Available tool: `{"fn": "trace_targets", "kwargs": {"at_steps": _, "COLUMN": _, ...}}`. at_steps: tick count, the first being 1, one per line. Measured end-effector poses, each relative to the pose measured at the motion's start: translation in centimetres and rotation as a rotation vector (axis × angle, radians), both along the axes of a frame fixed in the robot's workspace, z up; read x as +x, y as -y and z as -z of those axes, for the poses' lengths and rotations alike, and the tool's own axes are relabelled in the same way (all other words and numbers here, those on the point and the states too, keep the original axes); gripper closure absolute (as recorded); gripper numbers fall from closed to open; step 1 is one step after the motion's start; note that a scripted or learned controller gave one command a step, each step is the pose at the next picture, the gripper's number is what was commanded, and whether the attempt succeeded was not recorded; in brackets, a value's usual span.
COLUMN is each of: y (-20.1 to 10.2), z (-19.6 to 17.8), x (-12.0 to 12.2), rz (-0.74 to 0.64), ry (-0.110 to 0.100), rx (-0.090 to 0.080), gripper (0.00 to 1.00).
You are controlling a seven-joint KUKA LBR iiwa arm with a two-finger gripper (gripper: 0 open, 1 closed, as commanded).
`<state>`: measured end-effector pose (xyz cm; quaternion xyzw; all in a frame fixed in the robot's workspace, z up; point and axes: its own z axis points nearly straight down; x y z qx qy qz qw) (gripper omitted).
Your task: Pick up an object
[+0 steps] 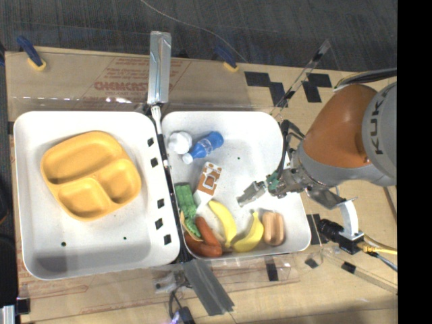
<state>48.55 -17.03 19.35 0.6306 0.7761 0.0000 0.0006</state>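
Your claw [251, 193] hangs over the right-hand bin [260, 128], right of the frame's centre, pointing left above bare white floor. You cannot tell from this angle whether it is open or closed, and nothing shows in its grip. Behind it, the grey arm [351, 147] with its orange band fills the right of the frame.

Just below the claw, along the bin's lower edge, you see a hot dog in a bun [272, 227], and touching its left side a curved banana [250, 237]. A second banana [223, 221] lies left of that, leaning against a red sausage [208, 233] in the bin's lower left corner. A green packet [186, 202] sits above the sausage, close to the bin's left wall.

Left of the claw and a little higher lies a small white and orange carton [210, 179]. Higher still, toward the bin's upper left, a blue bottle [204, 145] with a white cap lies on its side beside a round white lid [179, 141].

In the left-hand bin [40, 248], well apart from the claw, a yellow divided tray [91, 174] rests in the upper half. Both bins sit on a brown cardboard sheet [196, 79].
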Motion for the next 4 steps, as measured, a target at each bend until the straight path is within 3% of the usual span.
{"fn": "trace_targets", "kwargs": {"at_steps": 1, "y": -0.9, "z": -4.8, "x": 5.2, "rz": -0.001, "ry": 0.000, "rx": 0.000, "gripper": 0.00}}
{"fn": "trace_targets", "kwargs": {"at_steps": 2, "y": -5.3, "z": 8.0, "x": 4.6, "rz": -0.008, "ry": 0.022, "rx": -0.001, "gripper": 0.00}}
{"fn": "trace_targets", "kwargs": {"at_steps": 3, "y": -6.0, "z": 8.7, "x": 12.6, "rz": 0.232, "ry": 0.017, "rx": 0.003, "gripper": 0.00}}
{"fn": "trace_targets", "kwargs": {"at_steps": 4, "y": -6.3, "z": 10.3, "x": 16.9, "rz": 0.336, "ry": -0.009, "rx": -0.001, "gripper": 0.00}}
